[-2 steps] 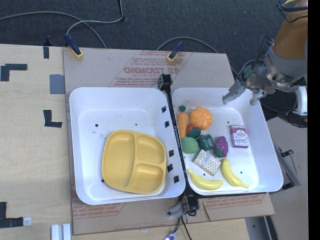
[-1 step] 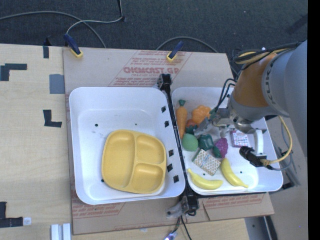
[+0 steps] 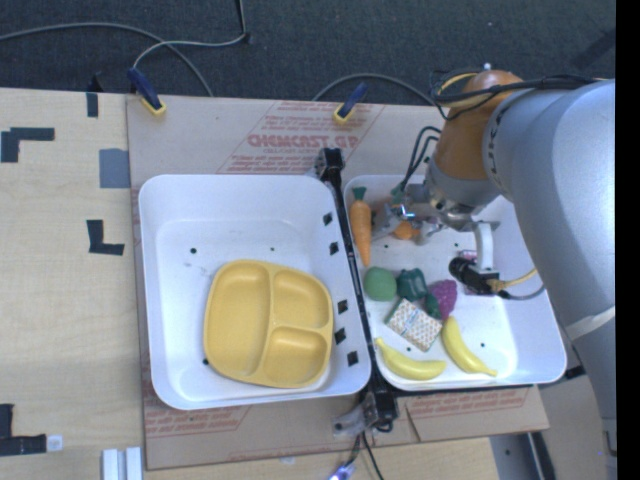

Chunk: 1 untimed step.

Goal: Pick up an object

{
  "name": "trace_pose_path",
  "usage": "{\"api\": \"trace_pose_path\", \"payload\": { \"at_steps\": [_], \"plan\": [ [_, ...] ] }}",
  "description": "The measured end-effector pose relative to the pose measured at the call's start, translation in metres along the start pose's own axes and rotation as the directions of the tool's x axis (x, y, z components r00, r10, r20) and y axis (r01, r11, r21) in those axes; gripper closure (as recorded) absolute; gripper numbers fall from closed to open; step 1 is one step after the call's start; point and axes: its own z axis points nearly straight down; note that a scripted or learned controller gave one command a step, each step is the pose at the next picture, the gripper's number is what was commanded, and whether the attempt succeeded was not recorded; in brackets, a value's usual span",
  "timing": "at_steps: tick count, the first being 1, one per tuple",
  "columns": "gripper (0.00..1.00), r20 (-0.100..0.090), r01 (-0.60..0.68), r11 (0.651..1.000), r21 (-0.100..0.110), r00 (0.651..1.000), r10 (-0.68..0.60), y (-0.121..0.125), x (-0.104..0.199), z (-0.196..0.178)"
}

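My gripper (image 3: 408,215) reaches down into the back of the right bin (image 3: 530,318), under the orange wrist band. A small orange object (image 3: 401,232) lies right at the gripper's tip, partly hidden by it. An orange carrot (image 3: 360,232) lies just left of it along the bin's left wall. In front of these sit a light green round object (image 3: 379,284), a dark green object (image 3: 412,284) and a purple bunch of grapes (image 3: 441,296). A checkered block (image 3: 413,324) and two yellow bananas (image 3: 408,364) (image 3: 466,348) lie near the front.
The left bin (image 3: 165,268) holds a yellow divided plate (image 3: 268,323). A black divider (image 3: 340,248) runs between the bins. The grey arm (image 3: 560,178) covers the right bin's back right corner. Cables (image 3: 495,283) hang beside the wrist.
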Motion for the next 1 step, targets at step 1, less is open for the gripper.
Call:
{"api": "trace_pose_path", "payload": {
  "at_steps": [1],
  "plan": [
    [1.00, -0.001, 0.001, 1.000, 0.003, 1.000, -0.001, -0.0004, 0.0005, -0.0097]
  ]
}}
